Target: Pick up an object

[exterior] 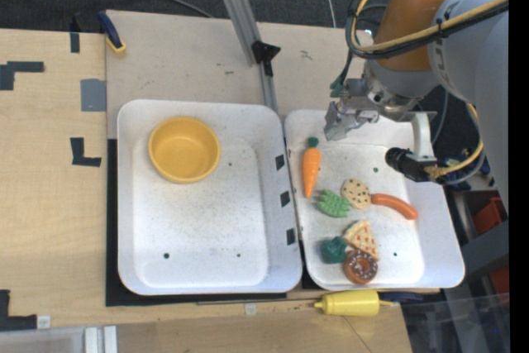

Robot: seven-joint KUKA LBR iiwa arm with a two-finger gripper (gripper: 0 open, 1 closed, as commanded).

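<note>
The arm is made of smooth, rounded grey shells, with a glossy orange band bulging above the wrist. Black and yellow cables loop around that orange band. Below the band sits a pale metal gripper, blocky and angular, with dark fittings.

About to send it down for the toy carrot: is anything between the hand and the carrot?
Nothing visible. The hand is above the right bin's far left corner, with only bare bin floor between it and the carrot.
</note>
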